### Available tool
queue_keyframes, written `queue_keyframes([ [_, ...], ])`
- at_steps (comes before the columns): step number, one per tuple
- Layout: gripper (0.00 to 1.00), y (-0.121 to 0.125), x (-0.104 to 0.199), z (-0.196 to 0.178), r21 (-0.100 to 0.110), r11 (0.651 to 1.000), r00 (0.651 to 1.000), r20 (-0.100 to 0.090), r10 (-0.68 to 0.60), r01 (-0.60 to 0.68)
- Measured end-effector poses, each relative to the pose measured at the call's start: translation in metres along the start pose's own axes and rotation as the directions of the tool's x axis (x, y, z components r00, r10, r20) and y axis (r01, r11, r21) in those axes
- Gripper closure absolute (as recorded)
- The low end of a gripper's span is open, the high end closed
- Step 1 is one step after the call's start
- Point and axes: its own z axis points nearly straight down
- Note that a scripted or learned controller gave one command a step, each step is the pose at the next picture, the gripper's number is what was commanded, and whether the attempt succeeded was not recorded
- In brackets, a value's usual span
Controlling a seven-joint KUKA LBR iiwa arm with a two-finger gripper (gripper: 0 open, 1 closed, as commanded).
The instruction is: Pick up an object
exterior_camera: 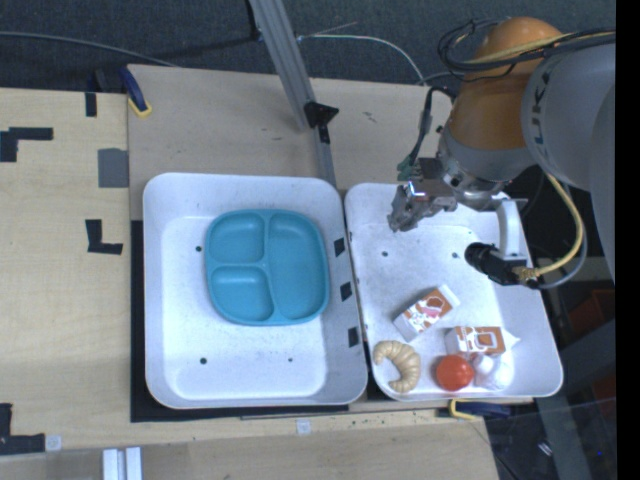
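Left bin (160, 298) holding blue divided plate (267, 267). Right bin (380, 268) holding croissant (399, 363), red ball (454, 372), two small cartons (426, 311) (480, 341) along near edge. End effector (408, 208) hovering over far end; grip state: cannot tell.

A pale wooden bench (60, 298) carries black tape marks (100, 238) along its left side. Dark grey carpet (130, 13) lies beyond its far edge, and a slanted metal post (283, 48) rises there.
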Motion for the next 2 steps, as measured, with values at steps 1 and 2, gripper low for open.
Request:
queue_keyframes([
  [1,1.00,-0.012,0.045,0.001,-0.001,1.000,1.000,0.000,-0.001,0.001],
  [2,1.00,-0.045,0.092,0.007,0.001,1.000,1.000,0.000,-0.001,0.001],
])
